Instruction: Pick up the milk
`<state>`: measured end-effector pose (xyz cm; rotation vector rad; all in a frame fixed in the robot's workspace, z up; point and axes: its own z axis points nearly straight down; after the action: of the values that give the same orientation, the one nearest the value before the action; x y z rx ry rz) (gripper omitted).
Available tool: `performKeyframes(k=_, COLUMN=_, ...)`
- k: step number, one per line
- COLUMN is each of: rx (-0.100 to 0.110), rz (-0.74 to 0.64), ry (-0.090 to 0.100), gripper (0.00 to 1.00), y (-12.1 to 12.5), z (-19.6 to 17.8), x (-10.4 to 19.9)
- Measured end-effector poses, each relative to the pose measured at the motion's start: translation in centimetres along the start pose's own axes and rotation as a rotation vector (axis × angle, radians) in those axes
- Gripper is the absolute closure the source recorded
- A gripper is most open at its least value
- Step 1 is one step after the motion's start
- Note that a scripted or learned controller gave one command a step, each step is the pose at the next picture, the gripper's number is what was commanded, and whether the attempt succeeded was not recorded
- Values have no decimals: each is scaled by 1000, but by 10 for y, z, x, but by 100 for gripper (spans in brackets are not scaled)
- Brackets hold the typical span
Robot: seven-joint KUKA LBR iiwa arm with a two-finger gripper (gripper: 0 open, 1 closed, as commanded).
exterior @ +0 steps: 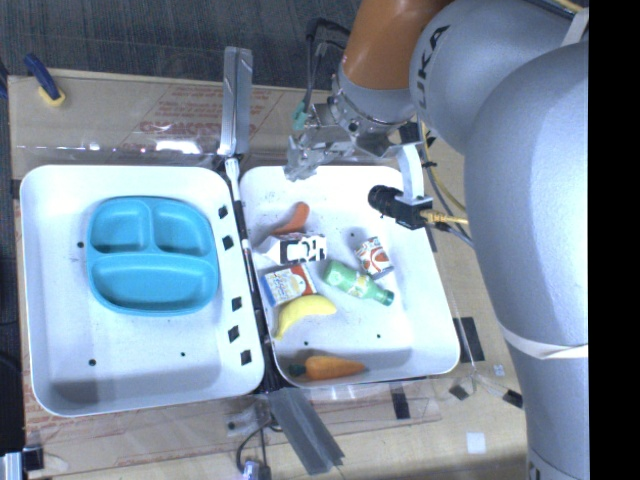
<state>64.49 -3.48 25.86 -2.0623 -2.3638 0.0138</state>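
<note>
The milk point(303, 249) is a small white carton with black patches. It lies on its side on the floor of the right bin point(420, 313), left of centre, near the dividing wall. Its long axis runs roughly left to right. No fingers are on it.

Fixed overhead camera, slanted down on the bench

It looks from above across both white bins, left bin point(50, 268) and right bin point(425, 298) side by side mid-frame, with the arm point(500, 118) looming close at right, nearest the lens
</note>
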Motion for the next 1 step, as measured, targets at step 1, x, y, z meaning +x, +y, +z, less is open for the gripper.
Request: performKeyframes(k=1, rx=-5, rz=-57, ry=2, gripper=100, y=-66, z=35, x=-44)
